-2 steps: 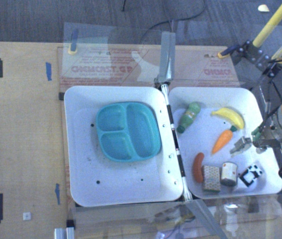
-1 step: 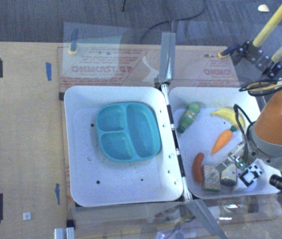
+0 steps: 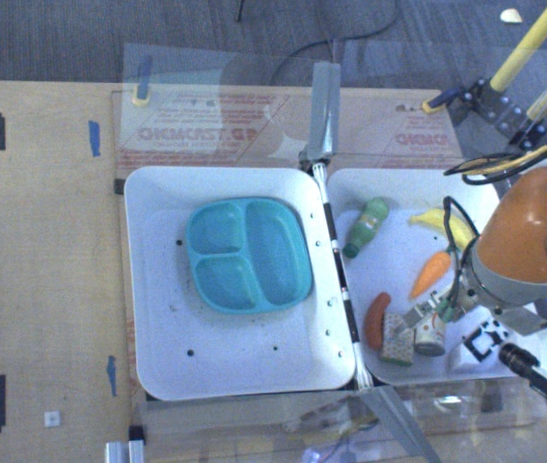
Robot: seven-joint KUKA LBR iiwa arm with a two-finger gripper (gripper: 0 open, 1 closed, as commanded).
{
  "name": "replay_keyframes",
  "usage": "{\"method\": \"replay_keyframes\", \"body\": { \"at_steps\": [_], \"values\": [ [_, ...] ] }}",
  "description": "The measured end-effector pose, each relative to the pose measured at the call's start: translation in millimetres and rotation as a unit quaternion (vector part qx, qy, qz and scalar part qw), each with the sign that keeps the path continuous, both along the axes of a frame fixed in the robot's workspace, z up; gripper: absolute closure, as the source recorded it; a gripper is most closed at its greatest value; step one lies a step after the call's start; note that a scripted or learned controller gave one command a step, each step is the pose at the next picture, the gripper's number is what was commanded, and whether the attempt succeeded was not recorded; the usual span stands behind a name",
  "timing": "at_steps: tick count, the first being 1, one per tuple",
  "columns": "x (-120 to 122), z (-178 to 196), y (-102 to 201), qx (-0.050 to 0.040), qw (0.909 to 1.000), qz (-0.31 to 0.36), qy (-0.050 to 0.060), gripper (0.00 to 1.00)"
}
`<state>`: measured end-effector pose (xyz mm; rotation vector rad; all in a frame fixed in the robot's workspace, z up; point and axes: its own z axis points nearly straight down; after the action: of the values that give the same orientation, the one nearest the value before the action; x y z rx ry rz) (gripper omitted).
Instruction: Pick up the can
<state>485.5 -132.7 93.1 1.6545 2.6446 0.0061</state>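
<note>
The left bin holds one blue plate. The right bin holds one can, bottle, carrot. The gripper is there too.

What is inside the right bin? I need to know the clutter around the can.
The right bin holds a green bottle, banana, carrot, sausage, small box and can. The arm covers its right part.

Can: small, silvery-grey, with a pale label, sat in the right bin right at the gripper tips, just below them in view. Looked tipped over on its side. Finer detail was too blurred to read.
</note>
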Motion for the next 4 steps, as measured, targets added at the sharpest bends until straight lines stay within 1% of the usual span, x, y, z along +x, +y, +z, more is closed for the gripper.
{"method": "replay_keyframes", "body": {
  "at_steps": [1,2,3,4],
  "values": [
    [1.7,8.5,2.2,0.0038,1.0,-0.001,0.0,1.0],
    [-5.4,37.4,18.8,0.0024,0.9881,0.153,0.01,1.0],
    [-5.0,56.4,32.6,0.0027,0.9916,0.129,0.01,1.0],
    [-5.1,56.4,32.2,0.0028,0.9916,0.129,0.01,0.0]
  ]
}}
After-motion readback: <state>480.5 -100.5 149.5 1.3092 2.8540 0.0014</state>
